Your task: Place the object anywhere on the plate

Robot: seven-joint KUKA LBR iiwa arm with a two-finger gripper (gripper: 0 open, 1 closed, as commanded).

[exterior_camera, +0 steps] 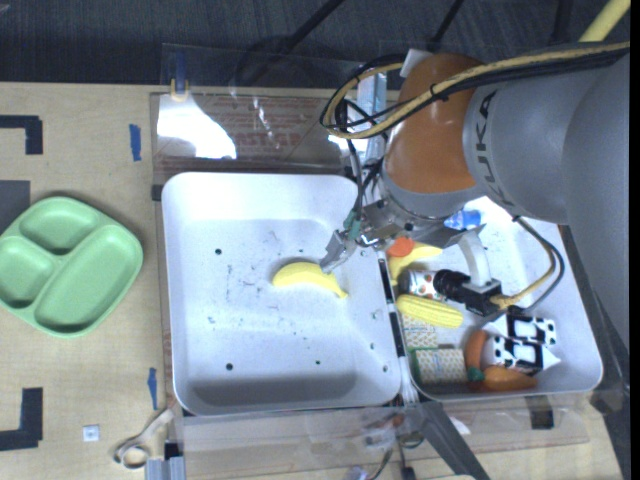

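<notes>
So the biggest thing going on is the arm (520,118), a big grey lump with the orange band, leaning in from the right and covering most of the top of the right bin (585,363). It's angled down and to the left, wrist hanging just about over the divider between the two bins, presumably because that's the only way to get at the left bin (200,358) from its side of the bench.

Left bin is mostly bare white floor with some scuffs, and the banana (308,277) is lying flat in it, toward the right side, curve side up. That looks to be the object for this job.

The plate (66,264) is the green sectioned one sitting out on the wooden bench, well left of both bins, so there's a long carry ahead if the grab works.

Right bin is packed with clutter: a corn cob (430,313), a black and white checkered thing (525,343), something orange at the bottom edge (500,376), other bits I can't make out.

Smallest bit: the gripper (338,251). Its tip is right at the banana's upper right end, touching or nearly. Too small and dark for me to tell how wide the claw is or whether it has any grip on the fruit. I'd guess it's at the grasp stage, nothing placed yet.
</notes>
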